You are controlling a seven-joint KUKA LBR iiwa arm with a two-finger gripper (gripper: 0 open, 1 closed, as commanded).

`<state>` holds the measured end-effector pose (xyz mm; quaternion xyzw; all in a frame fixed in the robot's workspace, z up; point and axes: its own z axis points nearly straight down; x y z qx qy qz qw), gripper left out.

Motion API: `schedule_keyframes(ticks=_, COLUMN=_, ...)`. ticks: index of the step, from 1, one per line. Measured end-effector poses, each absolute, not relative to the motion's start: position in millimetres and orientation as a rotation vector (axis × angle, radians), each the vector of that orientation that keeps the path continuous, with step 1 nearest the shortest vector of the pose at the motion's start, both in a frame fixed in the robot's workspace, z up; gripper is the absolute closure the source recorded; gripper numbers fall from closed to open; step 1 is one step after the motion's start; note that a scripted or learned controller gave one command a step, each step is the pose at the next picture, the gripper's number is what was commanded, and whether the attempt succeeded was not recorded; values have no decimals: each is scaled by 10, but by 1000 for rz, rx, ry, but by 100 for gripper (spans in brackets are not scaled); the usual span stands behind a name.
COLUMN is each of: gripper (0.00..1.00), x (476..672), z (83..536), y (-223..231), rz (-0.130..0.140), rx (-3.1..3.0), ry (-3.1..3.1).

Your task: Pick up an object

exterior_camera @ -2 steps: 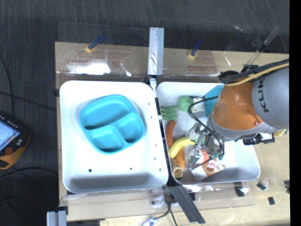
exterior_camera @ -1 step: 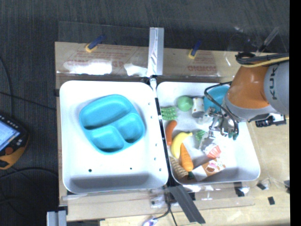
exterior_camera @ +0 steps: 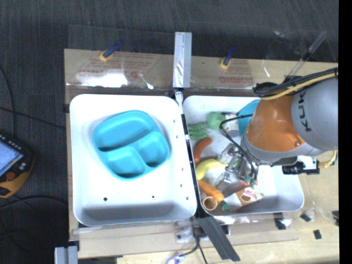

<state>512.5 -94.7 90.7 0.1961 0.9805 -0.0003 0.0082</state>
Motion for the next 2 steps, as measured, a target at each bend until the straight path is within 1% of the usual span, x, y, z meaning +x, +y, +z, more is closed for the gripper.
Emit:
schedule_keyframes(ticks=1, gripper=0, x=4926, z=914, y=-969, rz=-7, rx=319, ry=3100)
schedule_keyframes(ticks=2, gripper=0, x=5789, z=902, y=-1332, rz=0, rx=343, ry=3105)
